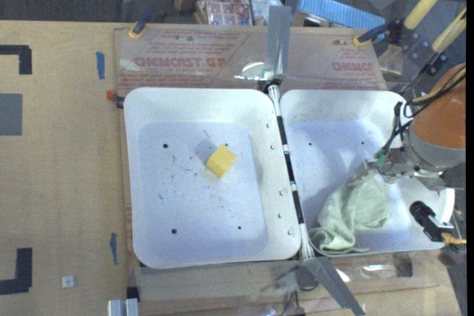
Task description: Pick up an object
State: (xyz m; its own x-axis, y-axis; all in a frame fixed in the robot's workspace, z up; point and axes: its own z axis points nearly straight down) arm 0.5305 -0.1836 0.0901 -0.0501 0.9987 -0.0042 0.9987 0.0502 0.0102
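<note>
At the near edge of the right white bin (333,111), a crumpled pale green cloth (354,212) lies bunched toward the bin's front, one end trailing to the front left corner. The gripper (385,165) hangs over the cloth's upper right part, on a grey arm with an orange band (443,122) reaching in from the right; whether it is spread or pressed together cannot be told. In the left white bin (148,122), a small yellow block (221,160) sits near the middle. Behind both bins lies a cardboard sheet (192,59) with red lettering.
</note>
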